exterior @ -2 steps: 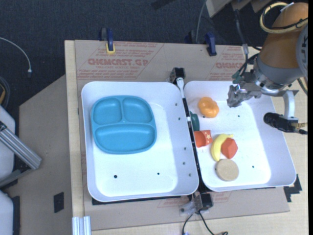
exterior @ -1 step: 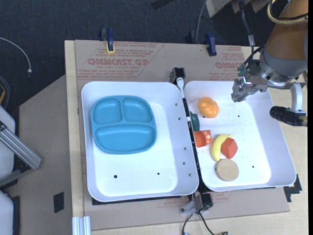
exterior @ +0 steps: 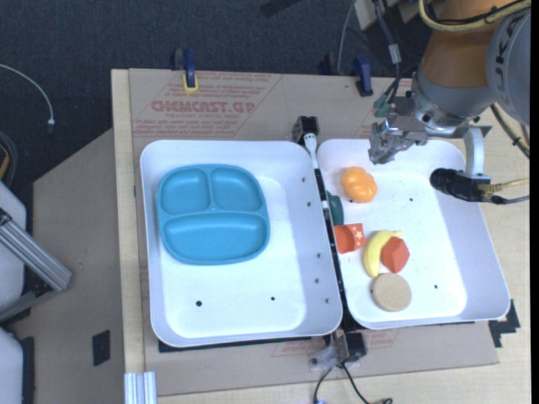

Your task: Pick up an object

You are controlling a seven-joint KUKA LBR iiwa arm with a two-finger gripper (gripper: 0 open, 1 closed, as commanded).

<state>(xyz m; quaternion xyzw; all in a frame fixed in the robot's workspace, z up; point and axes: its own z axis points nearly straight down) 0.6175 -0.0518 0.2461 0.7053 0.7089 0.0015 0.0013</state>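
Progress on the pick looks early: nothing is lifted, and every object lies on the floor of the right-hand shallow white bin (exterior: pixel 472 259). A round orange fruit-shaped toy (exterior: pixel 360 183) sits toward that bin's far left corner. Nearer the front lie a small red block (exterior: pixel 349 237) by the left wall, a yellow banana-shaped toy (exterior: pixel 376 251) touching a red faceted piece (exterior: pixel 395 254), and a tan round disc (exterior: pixel 392 292) just in front of them. The left-hand white bin (exterior: pixel 253 310) carries a blue divided plastic plate (exterior: pixel 214 214).

The grey arm with its orange band (exterior: pixel 472 32) reaches in over the counter's far right corner, wrist bent downward. Its end effector (exterior: pixel 388 147) hangs above the right bin's far edge, just beyond and to the right of the orange toy, gripping nothing; whether it is spread or closed cannot be told. Descent, closing and lifting all appear to remain.
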